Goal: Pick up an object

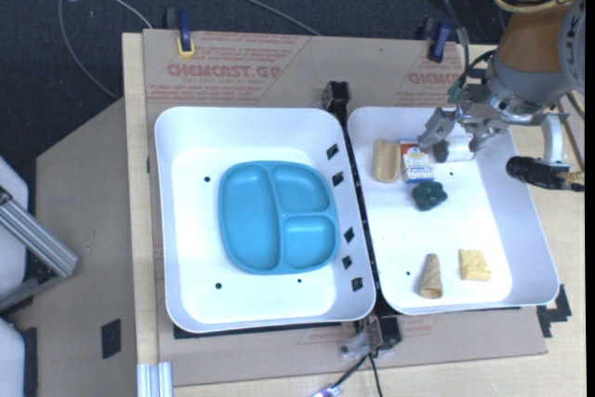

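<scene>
On the table, right bin: my hand open (nothing held), I should centre over the carton before closing.

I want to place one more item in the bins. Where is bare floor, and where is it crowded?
Left bin: the blue divided plate takes the middle; bare strips run between it and the walls. Right bin: bare floor lies right of the green object, above the yellow block. Crowded at the back, where the gripper hangs by the small carton and beige piece.
</scene>
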Tool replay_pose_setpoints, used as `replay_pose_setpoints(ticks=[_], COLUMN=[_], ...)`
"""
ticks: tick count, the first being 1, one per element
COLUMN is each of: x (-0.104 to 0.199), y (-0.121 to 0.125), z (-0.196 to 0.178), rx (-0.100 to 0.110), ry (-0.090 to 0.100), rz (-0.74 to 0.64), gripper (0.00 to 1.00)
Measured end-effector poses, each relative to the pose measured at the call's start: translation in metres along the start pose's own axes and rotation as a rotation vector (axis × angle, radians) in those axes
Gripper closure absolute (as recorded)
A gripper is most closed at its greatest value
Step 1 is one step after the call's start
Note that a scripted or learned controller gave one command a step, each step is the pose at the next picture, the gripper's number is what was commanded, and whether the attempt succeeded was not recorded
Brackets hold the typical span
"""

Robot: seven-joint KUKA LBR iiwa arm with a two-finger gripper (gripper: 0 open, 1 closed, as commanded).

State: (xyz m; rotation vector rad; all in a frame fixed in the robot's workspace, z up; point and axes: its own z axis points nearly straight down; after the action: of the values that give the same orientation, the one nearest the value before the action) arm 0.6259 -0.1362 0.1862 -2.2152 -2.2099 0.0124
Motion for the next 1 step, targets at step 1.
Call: replay_pose_setpoints(ticks=[1], x=[0.0002], y=[0.0031], z=[-0.0076], rx=[-0.014], ry=[-0.002], rz=[-0.003], gripper=[0.0])
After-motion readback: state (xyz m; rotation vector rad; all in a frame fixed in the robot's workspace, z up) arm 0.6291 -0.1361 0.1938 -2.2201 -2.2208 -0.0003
